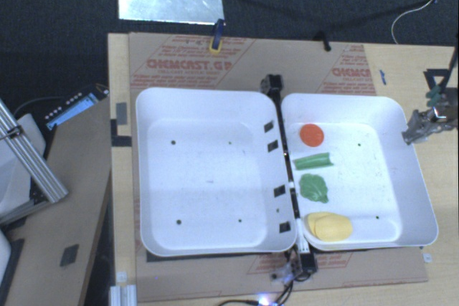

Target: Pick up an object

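Approach step, by my reading: the gripper (423, 127) sits off the right bin's (412, 175) right edge — fingers' state I cannot tell — next move: reach the orange disc (311, 134).

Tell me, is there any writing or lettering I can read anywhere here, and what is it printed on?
"CHEMCAST GP": red print on the brown board under the bins, above the left bin.
The same red print repeats at the board's upper right, above the right bin, and along its bottom edge; there it is too blurred to read.
The smaller red lines around it are too small to read.
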Available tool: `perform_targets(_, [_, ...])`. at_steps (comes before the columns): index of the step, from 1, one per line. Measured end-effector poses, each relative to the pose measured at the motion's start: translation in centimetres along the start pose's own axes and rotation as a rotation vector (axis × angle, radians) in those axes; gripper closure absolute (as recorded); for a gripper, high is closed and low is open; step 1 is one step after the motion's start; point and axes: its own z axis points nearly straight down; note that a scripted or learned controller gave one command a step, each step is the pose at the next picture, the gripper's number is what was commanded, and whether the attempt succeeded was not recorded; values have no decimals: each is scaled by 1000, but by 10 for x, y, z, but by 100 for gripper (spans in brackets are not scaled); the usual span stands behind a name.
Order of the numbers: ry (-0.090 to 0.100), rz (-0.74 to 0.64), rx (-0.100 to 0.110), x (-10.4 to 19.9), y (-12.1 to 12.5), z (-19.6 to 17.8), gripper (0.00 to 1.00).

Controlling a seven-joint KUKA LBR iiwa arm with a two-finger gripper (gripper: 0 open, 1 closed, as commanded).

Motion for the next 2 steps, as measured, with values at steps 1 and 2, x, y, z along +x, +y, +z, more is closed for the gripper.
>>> perform_targets(1, [-10,-3,-36,8,-20,-160,100])
perform_targets(2, [-9,5,-22,-39,-20,-183,100])
